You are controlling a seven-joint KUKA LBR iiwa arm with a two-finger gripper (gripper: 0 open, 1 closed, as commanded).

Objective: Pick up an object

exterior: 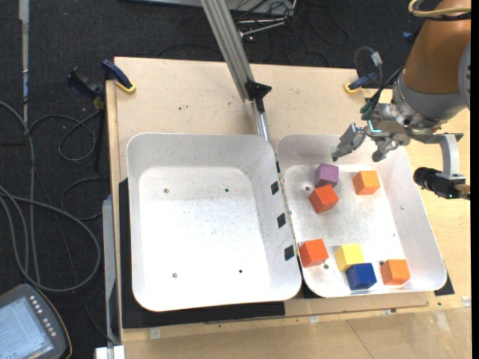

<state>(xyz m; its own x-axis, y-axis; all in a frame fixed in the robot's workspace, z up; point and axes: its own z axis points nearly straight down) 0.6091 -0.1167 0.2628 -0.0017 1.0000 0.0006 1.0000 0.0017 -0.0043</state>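
A wooden bench (194, 96) seen from above at a slant carries two shallow white bins side by side. The left bin (150, 200), filling the middle of the frame, has nothing but a few dark specks on its floor. The right bin (419, 223), in the lower right, holds seven small blocks.

Near its upper edge sit a purple block (327, 174), a red block (323, 197) touching it just below, and an orange block (366, 182) a little to the right. Along the bottom edge lie a red-orange block (313, 252), a yellow block (348, 256), a blue block (361, 276) touching the yellow one, and another orange block (394, 271).

The arm (438, 58), grey with an orange band, enters from the upper right. Its gripper (367, 146) hangs above the bin's upper edge, its two fingers spread apart with nothing between them.

This looks like the approach step: no block has been lifted. The purple and orange blocks are nearest. The next move probably calls for centring over one block, descending so the fingers straddle it, then closing. The orange block stands apart, so it may be easier than the purple one, which is crowded by the red.
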